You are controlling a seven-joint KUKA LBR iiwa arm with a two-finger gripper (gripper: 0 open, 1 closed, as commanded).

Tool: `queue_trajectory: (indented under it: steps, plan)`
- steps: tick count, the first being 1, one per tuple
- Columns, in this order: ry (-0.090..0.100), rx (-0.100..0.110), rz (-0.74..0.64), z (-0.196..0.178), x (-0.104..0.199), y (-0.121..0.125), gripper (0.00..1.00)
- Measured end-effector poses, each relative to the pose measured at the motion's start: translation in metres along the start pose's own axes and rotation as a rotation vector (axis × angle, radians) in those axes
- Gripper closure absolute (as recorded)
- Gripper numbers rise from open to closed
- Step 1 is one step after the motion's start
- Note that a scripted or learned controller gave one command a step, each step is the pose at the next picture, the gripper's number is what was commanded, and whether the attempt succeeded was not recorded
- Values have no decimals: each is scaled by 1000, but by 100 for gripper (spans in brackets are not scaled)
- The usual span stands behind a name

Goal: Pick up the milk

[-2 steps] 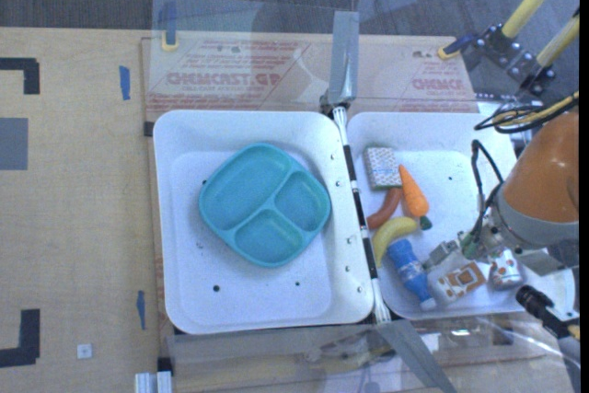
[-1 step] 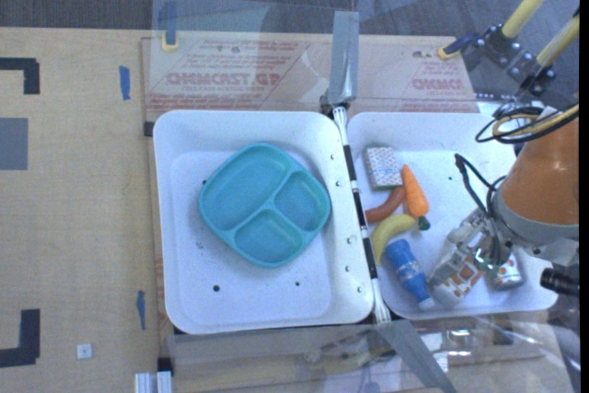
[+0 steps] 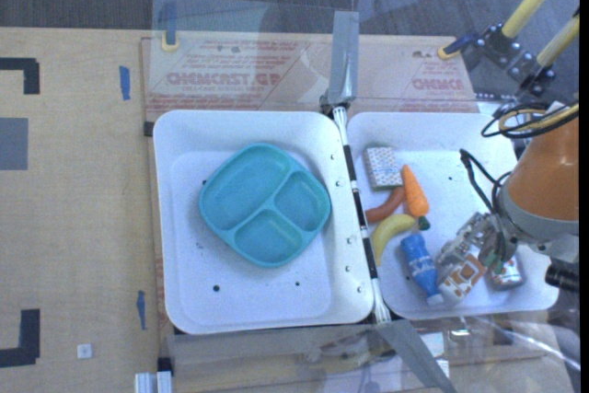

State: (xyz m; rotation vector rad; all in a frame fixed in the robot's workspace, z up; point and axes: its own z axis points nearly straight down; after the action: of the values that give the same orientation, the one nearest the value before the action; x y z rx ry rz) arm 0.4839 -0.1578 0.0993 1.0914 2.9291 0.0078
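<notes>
While the milk carton [image 3: 460, 276] lies tilted near the front of the right bin [image 3: 442, 175], it is partly covered by the gripper [image 3: 474, 244], which is lowered directly over it. The carton is seen as a small white box with orange and brown print. Whether the claw is open or closed, and whether the carton is caught in it, cannot be told, since the metal parts and the carton blur together. Just beside the carton, on its left, a blue bottle [image 3: 419, 264] with a white cap is laid on its side. On the carton's right, a small silvery can [image 3: 505, 271] is found against the bin's front edge. Further back in the same bin, a yellow banana [image 3: 391, 233] is placed touching a red sausage [image 3: 384, 207], with an orange carrot [image 3: 414, 190] beside them and a speckled grey sponge [image 3: 381, 166] behind. The arm [image 3: 549, 184], grey with an orange band, is extended in from the right. The left bin [image 3: 184, 198] is occupied by a teal divided plate [image 3: 264, 203] with three compartments, well apart from the carton.
</notes>
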Motion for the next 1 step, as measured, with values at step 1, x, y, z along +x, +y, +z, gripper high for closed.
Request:
queue_trajectory:
  steps: [1]
  plan:
    - [9,8,45,-86,37,41,100]
